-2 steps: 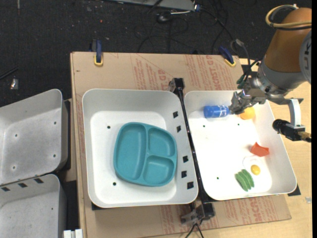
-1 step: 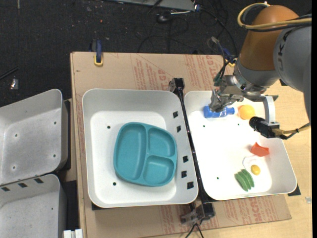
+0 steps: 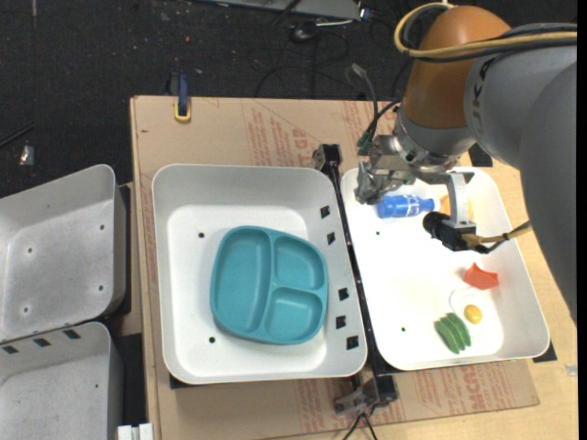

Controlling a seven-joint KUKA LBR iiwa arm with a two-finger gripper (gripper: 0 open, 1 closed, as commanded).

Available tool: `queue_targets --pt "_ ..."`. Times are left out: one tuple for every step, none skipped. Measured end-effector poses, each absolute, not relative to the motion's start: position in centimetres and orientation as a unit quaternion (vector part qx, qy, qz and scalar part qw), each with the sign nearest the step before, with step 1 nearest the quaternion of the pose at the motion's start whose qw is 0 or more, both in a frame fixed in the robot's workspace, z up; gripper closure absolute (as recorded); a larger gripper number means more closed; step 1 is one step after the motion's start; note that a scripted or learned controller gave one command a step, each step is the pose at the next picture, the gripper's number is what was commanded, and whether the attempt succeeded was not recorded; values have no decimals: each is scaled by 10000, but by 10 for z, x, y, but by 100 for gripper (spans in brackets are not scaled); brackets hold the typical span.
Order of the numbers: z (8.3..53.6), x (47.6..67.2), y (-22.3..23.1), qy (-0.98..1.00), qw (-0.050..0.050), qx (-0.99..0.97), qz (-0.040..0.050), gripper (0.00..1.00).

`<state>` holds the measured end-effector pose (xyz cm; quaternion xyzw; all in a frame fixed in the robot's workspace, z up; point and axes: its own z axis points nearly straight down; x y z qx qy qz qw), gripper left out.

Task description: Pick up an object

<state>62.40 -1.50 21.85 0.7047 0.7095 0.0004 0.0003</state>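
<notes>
In the camera view, the right bin (image 3: 415, 287) is taken as the reference. The tool (image 3: 370, 187) is seen low over the far left corner of the right bin, carried by the arm (image 3: 518, 81), which is bent in from the right side of that bin. Whether the tool is apart or together cannot be told, because the wrist covers it from above.

A blue bottle (image 3: 404, 206) is laid on its side near the far edge of the right bin, just beside the tool and possibly touching it. It is not seen clamped in the tool, so no grasp can be claimed. It is judged that the tool is placed there because the bottle is the nearest thing to pick.

Toward the near right part of the right bin, a red piece (image 3: 481, 276), a small egg toy (image 3: 469, 312) and a green piece (image 3: 452, 332) are scattered, well apart from the tool. They are lying flat, so a grasp from above is probably allowed.

To the left of the right bin, the left bin (image 3: 183, 211) is set on the same worktop (image 3: 257, 126). A teal divided plate (image 3: 269, 285) is resting flat in it and is not approached.
</notes>
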Motion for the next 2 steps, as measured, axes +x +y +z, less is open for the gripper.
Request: queue_targets --pt "215 642 34 7096 8 7046 10 100" --pt "234 654 88 7097 9 7045 19 100"
